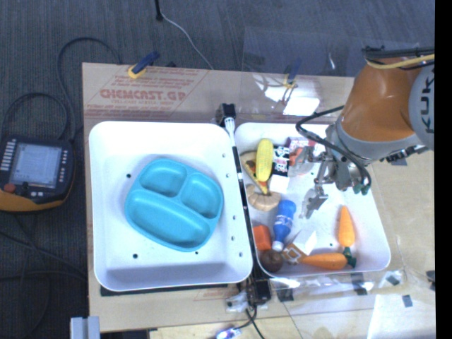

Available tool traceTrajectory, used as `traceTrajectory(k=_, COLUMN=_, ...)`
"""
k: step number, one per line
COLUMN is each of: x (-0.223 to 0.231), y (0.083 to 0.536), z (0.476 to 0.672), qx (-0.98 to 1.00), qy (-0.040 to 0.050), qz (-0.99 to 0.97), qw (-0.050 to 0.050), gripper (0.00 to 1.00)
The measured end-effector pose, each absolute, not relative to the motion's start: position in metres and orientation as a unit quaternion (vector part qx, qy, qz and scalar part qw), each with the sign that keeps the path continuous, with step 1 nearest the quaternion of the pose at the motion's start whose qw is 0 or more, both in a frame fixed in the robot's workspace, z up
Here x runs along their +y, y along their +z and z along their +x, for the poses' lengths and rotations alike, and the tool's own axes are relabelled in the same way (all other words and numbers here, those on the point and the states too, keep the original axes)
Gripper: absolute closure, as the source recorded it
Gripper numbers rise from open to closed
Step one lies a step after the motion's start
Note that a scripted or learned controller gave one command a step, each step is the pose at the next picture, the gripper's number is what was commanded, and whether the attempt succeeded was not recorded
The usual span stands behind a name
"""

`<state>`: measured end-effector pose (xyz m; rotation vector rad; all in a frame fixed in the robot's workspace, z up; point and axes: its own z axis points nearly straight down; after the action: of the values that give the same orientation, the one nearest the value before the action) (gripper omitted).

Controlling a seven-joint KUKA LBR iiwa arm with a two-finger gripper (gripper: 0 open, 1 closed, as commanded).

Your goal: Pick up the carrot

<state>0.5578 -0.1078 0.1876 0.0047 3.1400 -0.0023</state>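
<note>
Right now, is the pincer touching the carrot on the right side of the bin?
Apart. The camera view shows bare white bin floor between the pincer and the upright carrot.

Illumination even and fairly bright, diffuse, from overhead. White bins (169, 136) near overexposure; inner walls lose surface detail. Soft, short shadows: a faint one under the blue divided plate (174, 202) on its lower edge, another along the lower inner wall of the left bin. Specular glare on a clear plastic sheet (282, 90) at the top of the bench, and on the orange band (378, 101) of the arm. Dark carpet (42, 41) underexposed, weave barely resolved. Overall sharpness moderate; small items in the right bin soft, labels unreadable. Slight blur at the gripper (318, 189). No obvious edge distortion.
</note>
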Motion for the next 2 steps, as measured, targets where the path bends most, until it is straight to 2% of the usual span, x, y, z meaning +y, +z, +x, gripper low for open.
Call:
traceTrajectory(k=1, x=-0.155, y=0.118, z=0.496, qx=0.997, qy=-0.0005, qz=-0.075, qw=0.0, gripper=0.0)
traceTrajectory(k=2, x=-0.19, y=0.095, z=0.504, qx=0.997, qy=0.0014, qz=-0.076, qw=0.019, gripper=0.0)
